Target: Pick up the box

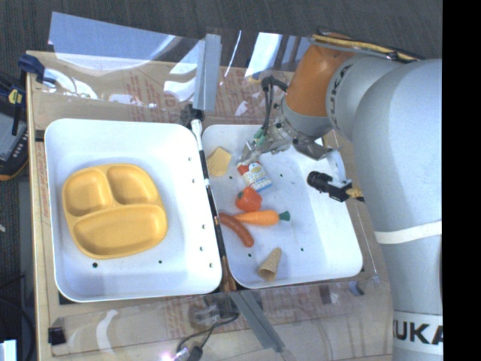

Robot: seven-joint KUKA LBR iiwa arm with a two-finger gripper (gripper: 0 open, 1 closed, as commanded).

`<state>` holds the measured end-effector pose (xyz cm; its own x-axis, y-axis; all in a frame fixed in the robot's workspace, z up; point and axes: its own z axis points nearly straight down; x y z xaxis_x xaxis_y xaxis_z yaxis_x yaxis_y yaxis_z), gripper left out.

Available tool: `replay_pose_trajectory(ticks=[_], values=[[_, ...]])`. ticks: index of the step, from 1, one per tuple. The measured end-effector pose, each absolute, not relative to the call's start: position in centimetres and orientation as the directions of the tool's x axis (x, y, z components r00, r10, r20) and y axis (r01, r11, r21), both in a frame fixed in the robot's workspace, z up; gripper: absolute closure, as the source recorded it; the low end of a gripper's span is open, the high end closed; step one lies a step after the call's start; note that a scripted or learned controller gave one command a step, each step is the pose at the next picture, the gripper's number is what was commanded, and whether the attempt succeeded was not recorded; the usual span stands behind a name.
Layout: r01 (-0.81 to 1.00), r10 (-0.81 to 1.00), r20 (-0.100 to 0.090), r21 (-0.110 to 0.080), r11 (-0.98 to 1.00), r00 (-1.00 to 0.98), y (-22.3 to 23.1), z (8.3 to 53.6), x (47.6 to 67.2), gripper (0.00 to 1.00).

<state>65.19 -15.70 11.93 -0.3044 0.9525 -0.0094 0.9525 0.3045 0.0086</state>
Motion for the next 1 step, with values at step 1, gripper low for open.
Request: replay_pose_trajectory(ticks=[1], values=[[0.709, 0.709, -0.003, 0.001, 0.705, -0.705, -12.22, 21.1, 65.67, 1.0]])
